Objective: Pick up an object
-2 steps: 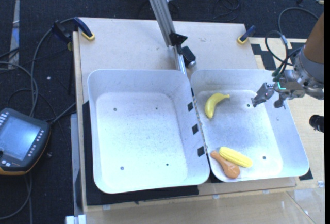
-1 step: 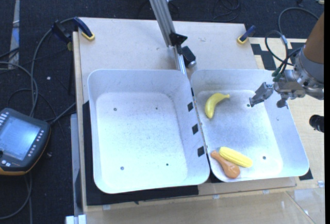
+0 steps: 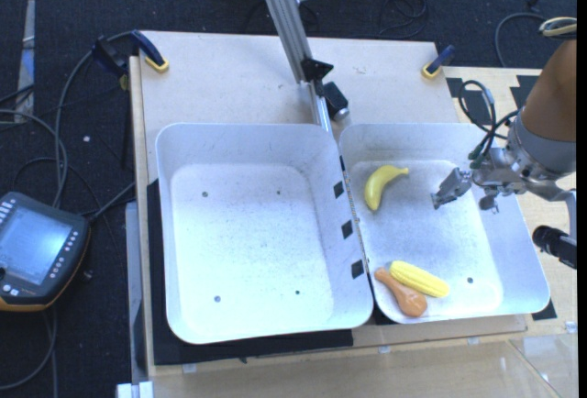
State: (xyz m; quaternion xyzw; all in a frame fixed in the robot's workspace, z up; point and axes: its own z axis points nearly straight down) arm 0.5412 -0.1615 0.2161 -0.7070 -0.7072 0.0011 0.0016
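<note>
You're looking at an early stage of the pick here, as far as I can judge. The gripper (image 3: 452,188) is hanging over the right bin (image 3: 514,281), a bit to the right of the banana (image 3: 382,184), and nothing is sitting between its fingers. Whether the claw is apart or together, I honestly can't tell from this angle; it's just a small dark shape at the end of the wrist. So the grab isn't done yet, and the lift is left too.

Counting things up for you: two white bins side by side. The left bin (image 3: 183,204) is showing just its speckled floor. The right one is holding three objects: one banana up near the middle, well apart from the other two, plus one yellow corn cob (image 3: 420,279) and one orange piece (image 3: 404,296) down near the front edge. Those two are touching, with the corn lying partly across the orange one.

If you're guessing a target, the banana is sitting nearest the gripper and has room around it, so it's probably the easier pick. The front pair is looking trickier since they're crowding each other.
</note>
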